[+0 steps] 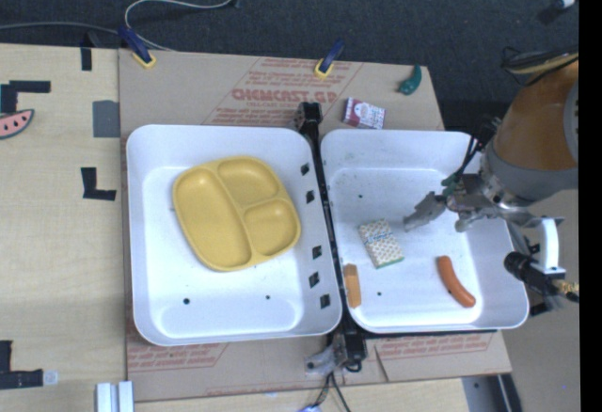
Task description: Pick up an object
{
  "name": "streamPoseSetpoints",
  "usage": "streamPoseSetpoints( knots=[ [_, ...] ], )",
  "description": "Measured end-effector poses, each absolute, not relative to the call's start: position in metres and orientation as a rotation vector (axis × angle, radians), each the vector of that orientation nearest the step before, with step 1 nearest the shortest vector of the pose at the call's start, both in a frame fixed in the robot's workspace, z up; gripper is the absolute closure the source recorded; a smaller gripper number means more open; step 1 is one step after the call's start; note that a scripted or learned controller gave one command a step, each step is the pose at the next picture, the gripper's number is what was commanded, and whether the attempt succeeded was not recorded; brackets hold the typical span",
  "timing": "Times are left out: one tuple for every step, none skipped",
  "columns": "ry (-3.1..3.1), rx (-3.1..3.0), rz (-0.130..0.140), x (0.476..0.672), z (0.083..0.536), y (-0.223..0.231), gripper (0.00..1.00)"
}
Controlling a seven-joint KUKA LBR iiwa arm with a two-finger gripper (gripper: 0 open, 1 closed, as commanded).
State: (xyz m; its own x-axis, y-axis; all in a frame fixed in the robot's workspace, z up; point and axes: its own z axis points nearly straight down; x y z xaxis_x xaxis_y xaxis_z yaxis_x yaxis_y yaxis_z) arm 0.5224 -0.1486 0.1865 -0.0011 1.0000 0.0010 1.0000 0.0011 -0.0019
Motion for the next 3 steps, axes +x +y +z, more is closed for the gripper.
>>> streamPoseSetpoints(
  knots=[
    [-2.229, -2.223, -0.006, 0.603, 0.087, -0.136, 0.0],
    [-2.224, -2.223, -0.002, 0.546, 0.086, -0.105, 0.0],
    [-2.227, -2.223, -0.004, 0.605, 0.086, -0.1, 0.0]
  ],
)
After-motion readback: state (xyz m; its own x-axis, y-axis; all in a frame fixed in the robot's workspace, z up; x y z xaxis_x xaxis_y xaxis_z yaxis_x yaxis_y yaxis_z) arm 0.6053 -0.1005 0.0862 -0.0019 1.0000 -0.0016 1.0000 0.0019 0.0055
